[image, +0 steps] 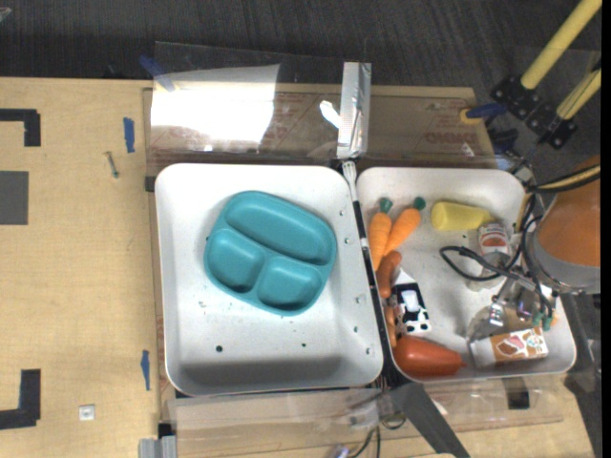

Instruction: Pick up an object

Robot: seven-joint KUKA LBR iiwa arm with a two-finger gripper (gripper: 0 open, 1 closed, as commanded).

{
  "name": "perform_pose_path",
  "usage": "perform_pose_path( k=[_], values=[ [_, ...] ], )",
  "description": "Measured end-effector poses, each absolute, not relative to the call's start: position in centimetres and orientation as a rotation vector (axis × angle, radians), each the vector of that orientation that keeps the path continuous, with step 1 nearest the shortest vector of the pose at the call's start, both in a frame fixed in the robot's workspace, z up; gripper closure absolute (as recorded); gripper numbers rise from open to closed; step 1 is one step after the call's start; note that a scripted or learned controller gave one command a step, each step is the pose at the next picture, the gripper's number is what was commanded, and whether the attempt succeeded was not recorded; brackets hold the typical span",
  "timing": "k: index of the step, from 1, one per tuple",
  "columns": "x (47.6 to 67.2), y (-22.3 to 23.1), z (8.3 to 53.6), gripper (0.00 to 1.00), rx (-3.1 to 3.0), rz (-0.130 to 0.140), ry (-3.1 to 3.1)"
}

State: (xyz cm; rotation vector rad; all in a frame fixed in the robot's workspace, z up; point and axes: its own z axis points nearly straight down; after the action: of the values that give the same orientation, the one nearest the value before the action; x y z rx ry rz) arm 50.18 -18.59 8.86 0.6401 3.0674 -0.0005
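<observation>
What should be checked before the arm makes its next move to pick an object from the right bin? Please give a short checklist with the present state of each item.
1. Gripper is over the right bin: ok, it sits near the front right corner.
2. An object lies close under it: ok, a small brown and white carton is beside it.
3. Something is between the fingers: cannot tell, cables and wrist hide them.
4. Neighbours leave room: not ok, a red-orange toy vegetable lies just left of the carton.
5. Other targets are free: ok, the yellow block and the toy carrots lie apart.
6. Left bin contents: ok, a teal divided plate lies there.
</observation>
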Motion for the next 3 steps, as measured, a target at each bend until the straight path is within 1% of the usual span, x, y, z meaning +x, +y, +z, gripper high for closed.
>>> perform_pose_path(
  k=[1, 2, 3],
  values=[
    [52.3, -22.4, 10.2, 0.00, 0.234, -0.003, 3.124],
    [52.5, -22.3, 11.3, 1.00, 0.235, -0.005, 3.115],
    [54.2, -22.4, 29.6, 1.00, 0.444, -0.005, 3.093]
  ],
)
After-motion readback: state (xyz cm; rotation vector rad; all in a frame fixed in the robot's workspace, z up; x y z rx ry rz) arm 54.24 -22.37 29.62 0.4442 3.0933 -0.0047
